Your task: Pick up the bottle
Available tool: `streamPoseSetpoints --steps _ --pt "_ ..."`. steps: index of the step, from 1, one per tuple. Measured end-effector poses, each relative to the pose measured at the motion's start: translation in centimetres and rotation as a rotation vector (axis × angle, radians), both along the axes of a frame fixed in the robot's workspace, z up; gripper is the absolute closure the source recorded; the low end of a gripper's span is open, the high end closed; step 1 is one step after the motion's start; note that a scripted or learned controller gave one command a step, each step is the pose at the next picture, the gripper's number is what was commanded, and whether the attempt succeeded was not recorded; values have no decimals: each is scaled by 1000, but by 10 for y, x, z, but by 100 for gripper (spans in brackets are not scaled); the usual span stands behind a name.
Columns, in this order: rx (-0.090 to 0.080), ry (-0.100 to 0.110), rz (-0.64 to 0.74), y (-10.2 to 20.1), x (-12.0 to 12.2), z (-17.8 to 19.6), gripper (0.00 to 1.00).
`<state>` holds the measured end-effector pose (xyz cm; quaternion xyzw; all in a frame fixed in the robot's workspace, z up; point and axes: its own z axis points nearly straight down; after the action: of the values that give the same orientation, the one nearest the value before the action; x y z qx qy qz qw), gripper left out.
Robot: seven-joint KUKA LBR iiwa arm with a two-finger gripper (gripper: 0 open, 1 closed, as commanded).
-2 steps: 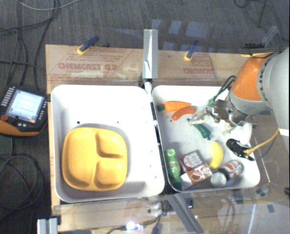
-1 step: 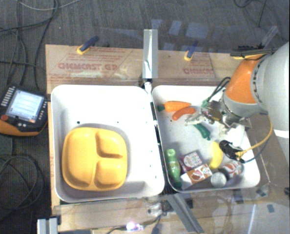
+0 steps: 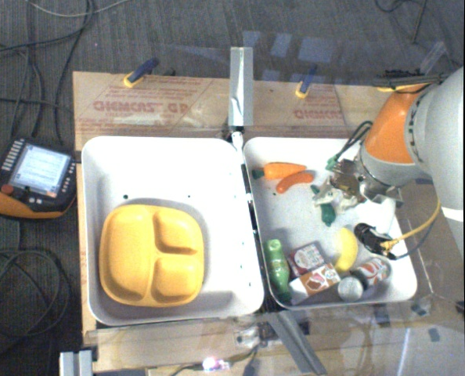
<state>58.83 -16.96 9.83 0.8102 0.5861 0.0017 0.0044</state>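
Note:
The green bottle (image 3: 277,263) lies along the left wall of the right bin (image 3: 405,288), near its front corner, with its cap toward the front. My gripper (image 3: 329,197) hangs over the middle back of that bin, up and to the right of the bottle and well apart from it. The grey arm with its orange band (image 3: 393,135) reaches in from the right.
Two orange carrots (image 3: 287,174) lie at the back of the right bin. A yellow lemon (image 3: 346,249), red-brown packets (image 3: 313,266), a can (image 3: 372,272) and a grey cap (image 3: 350,288) crowd the front beside the bottle. A yellow divided plate (image 3: 153,254) sits in the left bin (image 3: 107,159).

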Motion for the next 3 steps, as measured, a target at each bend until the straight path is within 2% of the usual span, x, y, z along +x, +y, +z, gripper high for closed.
streamPoseSetpoints --steps 1,2,3 --pt "8 13 -149 35 -25 31 100" --pt "5 11 60 73 26 115 100" --pt "3 12 59 73 26 115 0"
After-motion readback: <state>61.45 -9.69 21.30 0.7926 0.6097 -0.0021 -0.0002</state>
